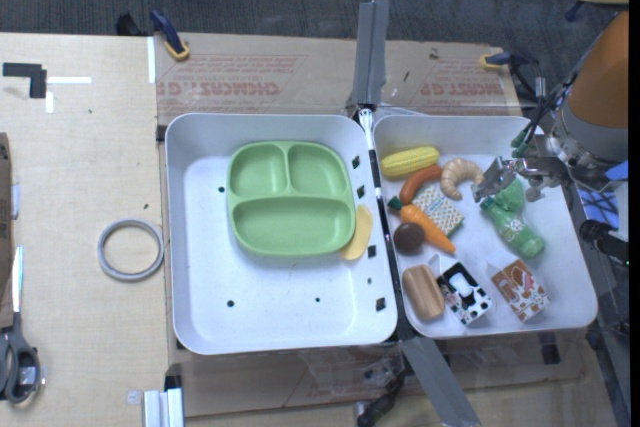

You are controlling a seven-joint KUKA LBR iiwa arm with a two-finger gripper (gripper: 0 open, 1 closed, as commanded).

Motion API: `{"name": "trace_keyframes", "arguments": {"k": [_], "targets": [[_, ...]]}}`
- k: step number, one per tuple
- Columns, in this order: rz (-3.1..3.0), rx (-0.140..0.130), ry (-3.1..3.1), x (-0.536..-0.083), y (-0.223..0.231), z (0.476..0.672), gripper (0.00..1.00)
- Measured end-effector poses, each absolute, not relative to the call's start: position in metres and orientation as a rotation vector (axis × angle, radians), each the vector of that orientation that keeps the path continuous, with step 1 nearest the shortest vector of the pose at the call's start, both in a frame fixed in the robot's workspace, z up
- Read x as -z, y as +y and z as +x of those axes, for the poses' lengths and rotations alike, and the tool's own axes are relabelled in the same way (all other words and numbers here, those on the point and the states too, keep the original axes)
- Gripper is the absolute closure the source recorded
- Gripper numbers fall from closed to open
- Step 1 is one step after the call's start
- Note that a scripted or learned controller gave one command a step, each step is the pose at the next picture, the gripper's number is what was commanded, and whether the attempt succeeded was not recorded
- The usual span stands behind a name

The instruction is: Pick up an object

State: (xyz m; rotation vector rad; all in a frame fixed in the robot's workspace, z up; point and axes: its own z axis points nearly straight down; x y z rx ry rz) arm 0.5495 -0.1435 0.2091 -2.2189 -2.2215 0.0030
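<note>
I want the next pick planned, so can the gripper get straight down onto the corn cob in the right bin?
Probably yes. The corn cob lies exposed at the far end of the right bin, nothing on top; the gripper hovers nearby over the green bottle.

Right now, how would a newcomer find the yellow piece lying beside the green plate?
Start at the left bin, which holds a green divided plate. At the plate's lower right edge lies a banana. It is the one yellow curved thing in that bin; the corn lies in the other bin.
</note>
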Motion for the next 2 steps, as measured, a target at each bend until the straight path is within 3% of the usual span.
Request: {"name": "trace_keyframes", "arguments": {"k": [1, 2], "targets": [[-2.048, -0.003, -2.379, -0.128, -0.124, 0.564, 0.00], [-2.069, -0.003, -2.361, -0.091, -0.100, 0.500, 0.00]]}}
